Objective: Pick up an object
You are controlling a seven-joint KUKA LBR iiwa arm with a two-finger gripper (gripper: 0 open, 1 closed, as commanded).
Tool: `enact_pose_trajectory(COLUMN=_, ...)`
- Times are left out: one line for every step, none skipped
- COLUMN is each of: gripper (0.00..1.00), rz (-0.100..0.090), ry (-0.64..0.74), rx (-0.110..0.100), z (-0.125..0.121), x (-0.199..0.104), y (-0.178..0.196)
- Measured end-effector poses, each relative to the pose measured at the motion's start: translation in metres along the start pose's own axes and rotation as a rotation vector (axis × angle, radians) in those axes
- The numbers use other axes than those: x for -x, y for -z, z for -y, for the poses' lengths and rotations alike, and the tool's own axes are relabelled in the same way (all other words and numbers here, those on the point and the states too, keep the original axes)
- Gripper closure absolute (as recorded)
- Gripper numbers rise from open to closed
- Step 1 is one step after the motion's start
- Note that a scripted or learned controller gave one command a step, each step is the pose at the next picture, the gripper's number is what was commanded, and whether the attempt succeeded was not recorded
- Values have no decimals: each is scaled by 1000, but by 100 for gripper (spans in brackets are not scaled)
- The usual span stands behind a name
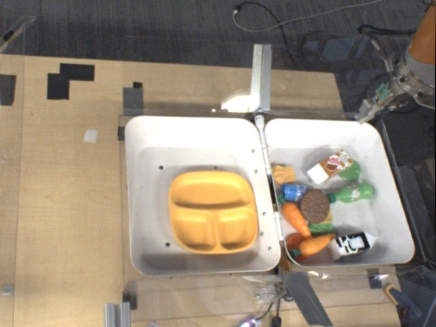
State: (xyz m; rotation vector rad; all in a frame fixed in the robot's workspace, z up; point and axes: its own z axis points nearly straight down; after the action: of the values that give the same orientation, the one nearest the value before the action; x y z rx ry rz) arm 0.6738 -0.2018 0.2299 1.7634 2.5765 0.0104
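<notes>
A: Report the location of the objects available for picking.

B: All loose objects lie in the right bin (381,148), grouped toward its left and near side. At the middle sits a round brown disc (315,206), touching a blue item (293,192) on its left. Two carrots are present: one carrot (296,218) slants just below the blue item, and a second carrot (315,245) lies near the bin's near edge. A green bottle (353,194) lies on its side to the right of the disc. A small carton with a red and white label (331,167) lies behind it. A black and white carton (352,243) rests at the near right, just beside the second carrot.

A: State of the left bin?

B: The left bin (146,155) carries one yellow compartment tray (213,210), set flat at its centre. It has one long compartment at the far side and two smaller ones at the near side.

A: Position and state of your pincer?

B: My pincer (371,107) hangs beyond the far right corner of the right bin, above the worktop edge and well apart from every object. It touches none of them. Nothing shows between my fingers. How far they are open I cannot tell; the detail is too small and blurred.
</notes>
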Motion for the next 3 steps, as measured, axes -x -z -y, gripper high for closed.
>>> enact_pose_trajectory(gripper=100, rz=7, ry=6, rx=8, z=-3, x=0, y=14)
enact_pose_trajectory(gripper=100, rz=13, ry=11, rx=15, z=-6, x=0, y=27)
enact_pose_trajectory(gripper=100, rz=19, ry=16, rx=23, z=-8, x=0, y=41)
